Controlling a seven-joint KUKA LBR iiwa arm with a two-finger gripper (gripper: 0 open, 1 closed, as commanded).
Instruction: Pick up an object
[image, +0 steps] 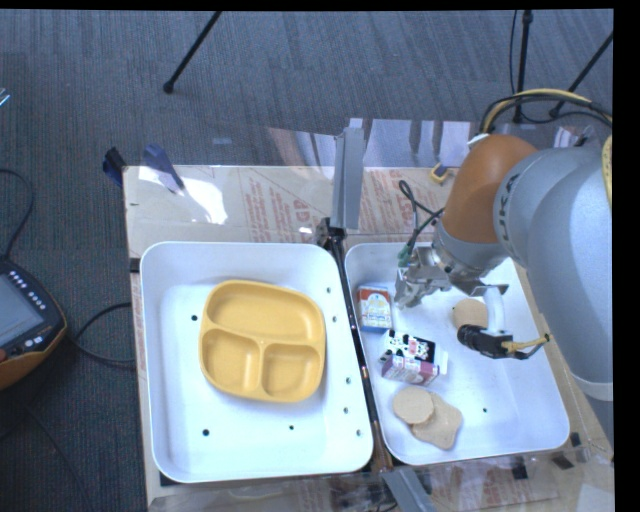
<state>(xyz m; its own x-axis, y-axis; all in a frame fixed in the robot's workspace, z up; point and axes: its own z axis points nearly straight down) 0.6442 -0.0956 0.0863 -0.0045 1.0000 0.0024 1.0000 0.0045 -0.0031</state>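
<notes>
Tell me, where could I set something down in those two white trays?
Left bin: bare floor all round the yellow plate. Right bin: bare at the lower right corner. Its left half is crowded: small carton, patterned box, two biscuits, with the hand above.

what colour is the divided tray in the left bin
Yellow; the divided tray shows clearly in the camera view.

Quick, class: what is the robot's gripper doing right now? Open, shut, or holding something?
Two-finger gripper: above the right white bin, beside the small red-and-white carton; open or shut cannot be told, and nothing shows between them.
</notes>
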